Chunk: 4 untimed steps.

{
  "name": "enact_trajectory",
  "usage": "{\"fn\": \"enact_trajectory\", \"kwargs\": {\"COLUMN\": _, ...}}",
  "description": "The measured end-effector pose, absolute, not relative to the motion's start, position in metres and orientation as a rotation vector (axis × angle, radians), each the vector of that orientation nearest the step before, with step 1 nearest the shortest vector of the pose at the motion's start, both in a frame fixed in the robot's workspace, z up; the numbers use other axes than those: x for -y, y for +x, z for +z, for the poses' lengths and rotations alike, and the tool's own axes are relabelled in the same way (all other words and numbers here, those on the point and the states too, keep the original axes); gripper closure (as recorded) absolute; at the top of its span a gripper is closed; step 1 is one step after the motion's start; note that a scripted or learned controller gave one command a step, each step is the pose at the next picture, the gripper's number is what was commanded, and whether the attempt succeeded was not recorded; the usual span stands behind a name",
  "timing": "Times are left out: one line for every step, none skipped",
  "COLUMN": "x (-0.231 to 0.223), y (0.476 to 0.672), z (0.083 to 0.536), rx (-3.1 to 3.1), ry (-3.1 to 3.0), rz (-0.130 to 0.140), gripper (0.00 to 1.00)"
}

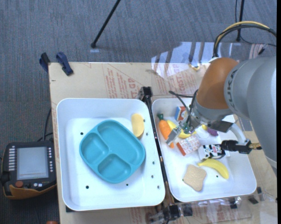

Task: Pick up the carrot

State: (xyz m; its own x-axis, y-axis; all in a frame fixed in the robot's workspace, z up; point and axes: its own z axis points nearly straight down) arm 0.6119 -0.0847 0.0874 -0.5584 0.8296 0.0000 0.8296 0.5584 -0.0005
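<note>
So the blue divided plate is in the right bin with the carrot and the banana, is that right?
Not quite. The camera view shows the blue divided plate in the left bin, beside a pale yellow food piece. The carrot and the banana do lie in the right bin.

Blue tray (pixel 112 150), banana (pixel 215 167), toast (pixel 195 177)

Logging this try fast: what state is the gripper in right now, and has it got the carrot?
Gripper: low in the right bin, right beside the carrot; open or closed cannot be told, and no hold on the carrot is visible.
</note>
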Motion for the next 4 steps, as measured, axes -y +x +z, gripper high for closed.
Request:
{"fn": "enact_trajectory", "kwargs": {"x": 0.089, "y": 0.644, "z": 0.088, "rx": 2.672, "ry": -1.653, "rz": -0.001, "gripper": 0.00}}
{"fn": "enact_trajectory", "kwargs": {"x": 0.086, "y": 0.645, "z": 0.098, "rx": 2.680, "ry": -1.640, "rz": 0.000, "gripper": 1.00}}
{"fn": "enact_trajectory", "kwargs": {"x": 0.035, "y": 0.647, "z": 0.238, "rx": 2.256, "ry": -2.196, "rz": -0.009, "gripper": 1.00}}
{"fn": "enact_trajectory", "kwargs": {"x": 0.085, "y": 0.552, "z": 0.097, "rx": 2.477, "ry": -1.913, "rz": 0.012, "gripper": 1.00}}
